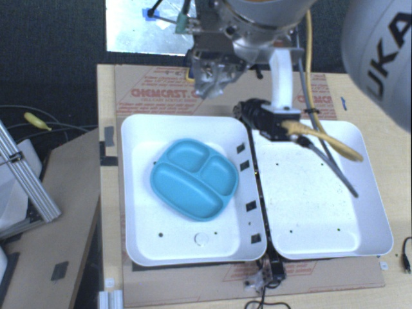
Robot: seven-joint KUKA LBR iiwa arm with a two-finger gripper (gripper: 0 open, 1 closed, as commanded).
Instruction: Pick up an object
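Observation:
A light blue divided plate (pixel 194 177) lies flat in the left bin (pixel 138 237), a little toward its far side. My gripper (pixel 209 81) hangs high over the bench just beyond the far rim of the left bin, above the cardboard. It is well apart from the plate, up and behind it. Its tip is a blur of grey metal.
The right bin (pixel 367 237) sits beside the left one, joined by a black hinge strip (pixel 252 192). A black fixture (pixel 264 118) with yellow and grey cables (pixel 328 150) reaches over the right bin's far left corner. A small pale disc (pixel 202 239) lies near the left bin's front.

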